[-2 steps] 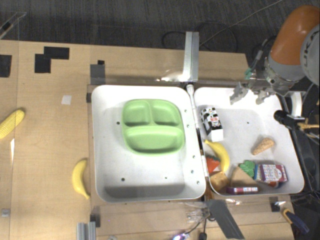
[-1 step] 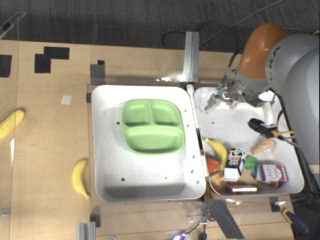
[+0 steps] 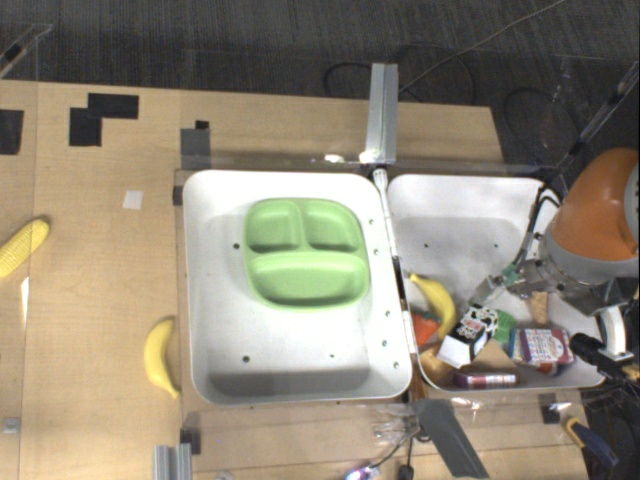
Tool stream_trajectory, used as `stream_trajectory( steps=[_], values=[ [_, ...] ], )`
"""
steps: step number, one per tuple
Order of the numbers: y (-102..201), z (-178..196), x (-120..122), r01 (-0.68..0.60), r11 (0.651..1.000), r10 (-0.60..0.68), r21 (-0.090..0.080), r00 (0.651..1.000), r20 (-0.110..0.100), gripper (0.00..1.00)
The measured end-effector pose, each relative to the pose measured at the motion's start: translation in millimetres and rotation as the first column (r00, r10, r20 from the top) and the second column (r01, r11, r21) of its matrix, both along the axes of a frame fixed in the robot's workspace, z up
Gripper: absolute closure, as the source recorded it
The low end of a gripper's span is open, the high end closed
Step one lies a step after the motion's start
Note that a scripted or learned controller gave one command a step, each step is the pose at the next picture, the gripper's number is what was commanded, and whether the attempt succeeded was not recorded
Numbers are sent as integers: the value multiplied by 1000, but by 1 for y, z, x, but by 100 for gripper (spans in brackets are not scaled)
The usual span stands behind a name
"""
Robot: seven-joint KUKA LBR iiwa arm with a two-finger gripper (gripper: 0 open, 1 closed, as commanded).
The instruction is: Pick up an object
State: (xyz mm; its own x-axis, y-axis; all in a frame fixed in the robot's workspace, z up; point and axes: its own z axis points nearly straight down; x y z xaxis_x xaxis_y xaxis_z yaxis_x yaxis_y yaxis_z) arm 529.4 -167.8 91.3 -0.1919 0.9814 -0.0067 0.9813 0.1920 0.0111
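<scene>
Nearest the camera, along the right bin's (image 3: 470, 203) front wall, sat the pile: a dark tube-like item (image 3: 487, 378) lying flat, a small carton with a purple label (image 3: 541, 347), a black-and-white cow-print box (image 3: 472, 330) tilted, something orange-red (image 3: 428, 329) tucked beside it, and one banana (image 3: 436, 295) curving against the divider. My pincer (image 3: 521, 278) hung just above and right of the cow-print box, near the pile; I could not tell if it was open or closed, nothing visibly held. My orange band (image 3: 602, 208) covered that bin's right side. In the left bin (image 3: 215, 368) lay one green divided tray (image 3: 305, 250), three compartments. Outside on the bench (image 3: 90, 348): a second banana (image 3: 160, 356) just beside the left bin, one corn cob (image 3: 22, 247) at the far left edge. Count: two bins, two bananas, one tray.
</scene>
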Motion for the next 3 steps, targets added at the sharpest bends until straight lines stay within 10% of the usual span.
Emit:
stream_trajectory(
  steps=[1,2,3],
  values=[
    [69,2,18,-324,946,325,-11,946,10,0],
    [69,1,-35,-410,912,411,-9,912,12,0],
    [50,-1,-24,23,1000,-23,9,1000,1,0]
  ],
)
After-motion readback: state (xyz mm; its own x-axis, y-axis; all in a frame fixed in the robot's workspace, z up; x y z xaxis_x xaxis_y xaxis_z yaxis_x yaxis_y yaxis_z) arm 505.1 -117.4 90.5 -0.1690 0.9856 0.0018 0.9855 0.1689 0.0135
